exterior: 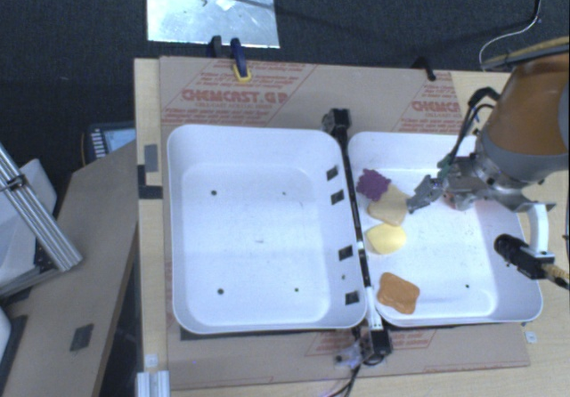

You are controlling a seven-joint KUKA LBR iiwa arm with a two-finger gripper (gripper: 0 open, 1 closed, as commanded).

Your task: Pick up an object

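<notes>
Hand (420, 198) sits just right of the cream block (387, 207), nearly touching. Can't tell its finger state. Short leftward move needed, I'd judge.

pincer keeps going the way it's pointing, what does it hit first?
Likely the cream block: the pincer points left at it, right beside it. The purple piece lies just beyond. Height above the bin is unclear.

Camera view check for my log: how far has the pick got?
Done: the tool is down in the right bin, beside the cream piece. In hand: nothing visibly gripped. Left: grasp and lift; the purple, yellow and orange pieces lie untouched.
</notes>
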